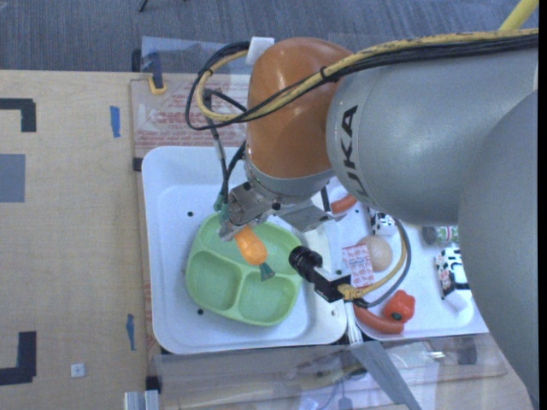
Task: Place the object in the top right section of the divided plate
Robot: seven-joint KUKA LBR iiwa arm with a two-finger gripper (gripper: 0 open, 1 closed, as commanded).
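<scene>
A green divided plate (214,280) lies in the left white bin (171,195). A toy carrot (250,246), orange with a green tip, sits over the plate's upper right part, slanting down to the right. My gripper (234,225) hangs just above the carrot's orange end and seems to touch it. The big orange and grey wrist hides the plate's top edge and most of the gripper.
The right bin (457,314) holds a red pepper (394,307), a cream ball (377,251), a red-and-white packet (359,266), a small sausage (344,203) and a black-and-white item (449,273). A black cable plug (313,273) hangs beside the plate's right rim.
</scene>
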